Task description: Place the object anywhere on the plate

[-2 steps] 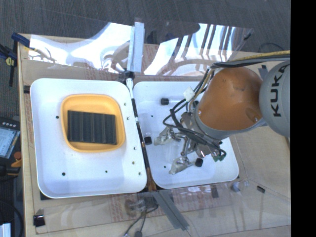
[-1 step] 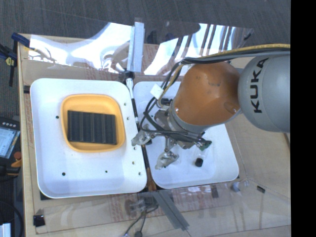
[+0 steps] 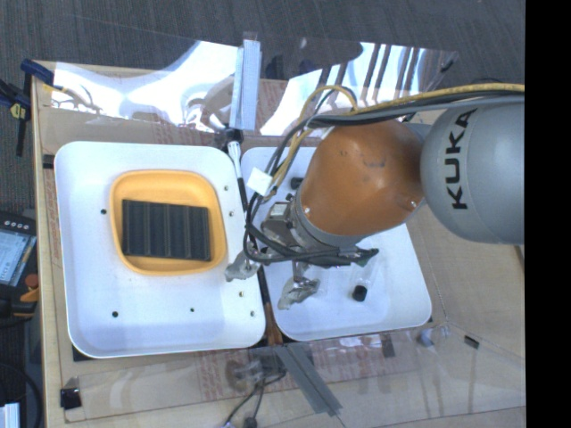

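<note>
A yellow, rounded-rectangular plate (image 3: pixel 161 184) with a dark ribbed centre lies flat in the shallow white left bin (image 3: pixel 89 283), towards its far half, with bare white floor all round it. Nothing rests on the plate.

The shallow white right bin (image 3: pixel 401 303) sits just beside the left one, their walls touching along the middle of the tabletop (image 3: pixel 482 337). The grey arm (image 3: pixel 468 172) reaches in from the right, and its orange band (image 3: pixel 361 181) hangs over the far and middle part of this bin, hiding much of the floor. Beneath the band, the claw (image 3: pixel 297 290) is low over the right bin's near-left part, close to the wall shared with the left bin. From this angle I cannot tell whether the claw is wide or narrow, and nothing can be seen gripped in it.

A small black object (image 3: pixel 359 292) lies on the floor of the right bin, in its near half, just to the right of the claw and apart from it. It is well apart from the plate, with the shared bin walls between them.

A bundle of black and yellow cables (image 3: pixel 294 141) loops down the left side of the orange band.
</note>
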Action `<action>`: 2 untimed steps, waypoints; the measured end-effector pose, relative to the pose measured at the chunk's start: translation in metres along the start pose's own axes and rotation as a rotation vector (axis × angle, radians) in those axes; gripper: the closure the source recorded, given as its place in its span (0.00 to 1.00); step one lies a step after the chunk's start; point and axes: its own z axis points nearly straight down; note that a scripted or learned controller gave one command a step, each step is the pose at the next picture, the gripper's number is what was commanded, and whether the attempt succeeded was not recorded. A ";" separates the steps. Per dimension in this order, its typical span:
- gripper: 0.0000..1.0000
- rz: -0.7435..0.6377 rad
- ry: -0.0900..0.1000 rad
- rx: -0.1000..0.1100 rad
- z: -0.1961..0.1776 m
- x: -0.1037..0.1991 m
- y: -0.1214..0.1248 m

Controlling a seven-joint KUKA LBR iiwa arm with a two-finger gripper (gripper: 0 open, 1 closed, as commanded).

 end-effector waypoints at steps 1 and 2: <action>0.00 -0.353 -0.002 0.001 -0.015 0.013 -0.047; 0.00 -0.427 -0.002 -0.001 0.001 -0.017 -0.045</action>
